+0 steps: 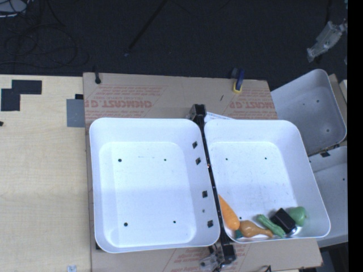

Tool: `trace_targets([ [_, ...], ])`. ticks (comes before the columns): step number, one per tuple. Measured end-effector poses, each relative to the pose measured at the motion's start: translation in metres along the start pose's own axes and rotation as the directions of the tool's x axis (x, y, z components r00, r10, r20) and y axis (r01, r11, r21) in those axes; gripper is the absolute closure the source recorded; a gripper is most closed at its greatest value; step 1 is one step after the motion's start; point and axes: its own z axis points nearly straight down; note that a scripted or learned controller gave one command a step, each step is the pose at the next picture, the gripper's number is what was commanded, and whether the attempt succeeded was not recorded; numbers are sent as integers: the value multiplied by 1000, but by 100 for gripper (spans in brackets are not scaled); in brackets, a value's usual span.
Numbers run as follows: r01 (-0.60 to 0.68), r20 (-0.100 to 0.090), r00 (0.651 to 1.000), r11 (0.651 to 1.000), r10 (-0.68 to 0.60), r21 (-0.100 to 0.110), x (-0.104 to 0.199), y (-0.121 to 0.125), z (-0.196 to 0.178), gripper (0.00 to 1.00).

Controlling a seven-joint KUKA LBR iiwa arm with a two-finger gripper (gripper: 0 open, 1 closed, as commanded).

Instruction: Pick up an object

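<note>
Where the cardboard sheet [170, 98] shows beyond the two bins, red print runs across it upside down. It seems to begin "CHEM", and the rest is too soft for me to read. More red lettering peeks out under the near edge, cut off by the bins.

What I take to be my gripper [326, 37] is a pale grey shape high at the far right, over the dark floor and well apart from both bins. Whether it is released or clenched I cannot tell, and nothing hangs from it.

All the objects sit crowded in the near corner of the right bin [295, 146]. An orange carrot-shaped piece [228, 213] leans along the dividing wall, with a tan lump [252, 229] beside it. Next come a long green piece [270, 224], a black block [283, 220] partly covering it, and a rounded green item [297, 214]. Their exact shapes are hard to make out.

The left bin [99, 180] lies alongside, with small black clips [199, 161] down the seam. A blue and yellow clamp [238, 81] grips the cardboard's far edge.
</note>
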Motion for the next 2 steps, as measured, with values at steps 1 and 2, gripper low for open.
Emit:
trace_targets([
  [1, 1, -10, 1000, 1000, 0, 31, -44, -27, 245, 0],
  [2, 7, 2, 1000, 1000, -7, -5, -68, 12, 46, 0],
])
